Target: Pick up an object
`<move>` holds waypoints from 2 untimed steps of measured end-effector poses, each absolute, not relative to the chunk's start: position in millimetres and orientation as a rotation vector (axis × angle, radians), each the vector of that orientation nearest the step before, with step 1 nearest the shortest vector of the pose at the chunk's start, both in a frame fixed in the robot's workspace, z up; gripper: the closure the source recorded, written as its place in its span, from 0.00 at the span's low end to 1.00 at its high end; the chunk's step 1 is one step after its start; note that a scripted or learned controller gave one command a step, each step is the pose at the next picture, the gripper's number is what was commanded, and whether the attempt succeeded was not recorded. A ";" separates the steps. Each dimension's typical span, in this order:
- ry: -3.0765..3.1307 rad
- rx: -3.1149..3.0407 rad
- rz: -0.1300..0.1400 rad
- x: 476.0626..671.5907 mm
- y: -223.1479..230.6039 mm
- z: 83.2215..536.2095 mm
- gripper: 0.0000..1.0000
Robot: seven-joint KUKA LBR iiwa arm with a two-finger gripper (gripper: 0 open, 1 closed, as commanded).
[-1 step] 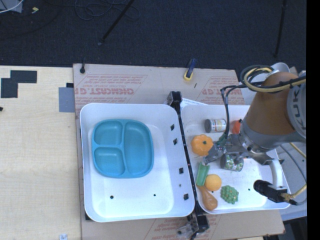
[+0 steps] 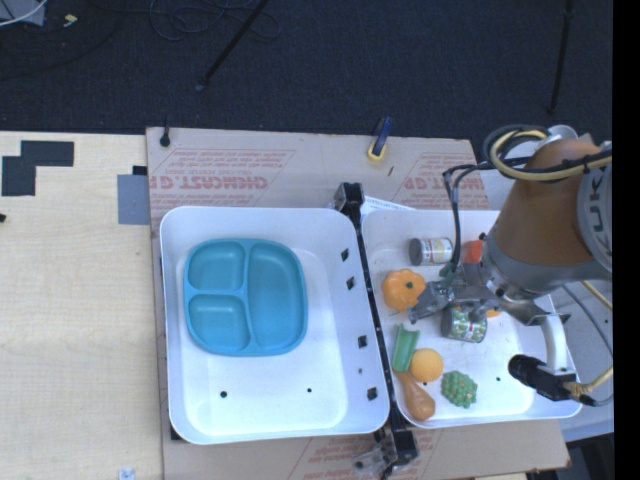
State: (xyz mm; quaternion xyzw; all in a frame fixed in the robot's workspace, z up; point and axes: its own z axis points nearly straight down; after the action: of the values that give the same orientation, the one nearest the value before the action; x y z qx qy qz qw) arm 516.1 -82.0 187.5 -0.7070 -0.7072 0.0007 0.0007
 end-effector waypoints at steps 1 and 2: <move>-2.217 -2.217 0.007 518.5 -82.4 143.5 0.00; -2.216 -2.216 0.007 517.0 -81.1 89.6 0.00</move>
State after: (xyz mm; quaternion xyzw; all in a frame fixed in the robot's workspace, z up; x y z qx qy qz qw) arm 517.0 -81.1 89.6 -0.7072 -0.7070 0.0023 0.0038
